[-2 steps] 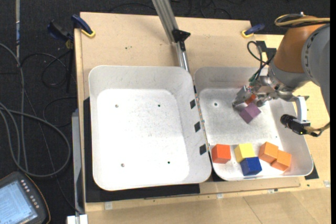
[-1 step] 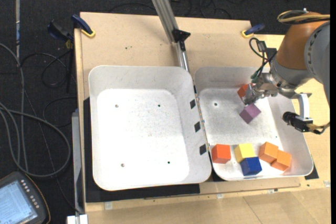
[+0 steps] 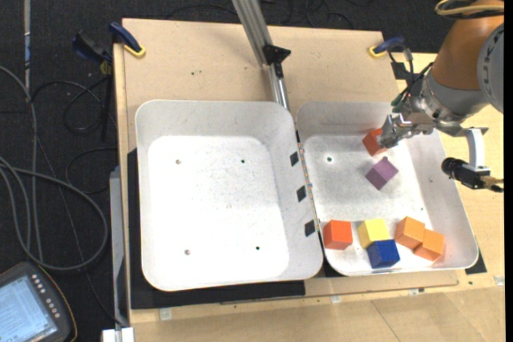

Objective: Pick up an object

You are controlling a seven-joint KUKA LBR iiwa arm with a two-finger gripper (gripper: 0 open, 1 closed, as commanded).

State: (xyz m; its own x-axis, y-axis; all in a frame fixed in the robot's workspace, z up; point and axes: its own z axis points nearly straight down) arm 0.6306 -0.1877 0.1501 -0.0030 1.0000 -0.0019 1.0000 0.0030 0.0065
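Red-orange block (image 3: 372, 142) sits around 12 o'clock in the right bin (image 3: 457, 208), gripper (image 3: 390, 132) right on it (can't tell the fingers' state), probably lined up for a grab.

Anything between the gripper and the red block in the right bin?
Nothing visible. The gripper is right at the red block, near the right bin's far wall. The purple block lies nearer the camera, apart from it; the other blocks sit along the near wall.

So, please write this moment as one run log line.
gripper: at red block, right bin | grasp: unconfirmed | purple block: loose nearby
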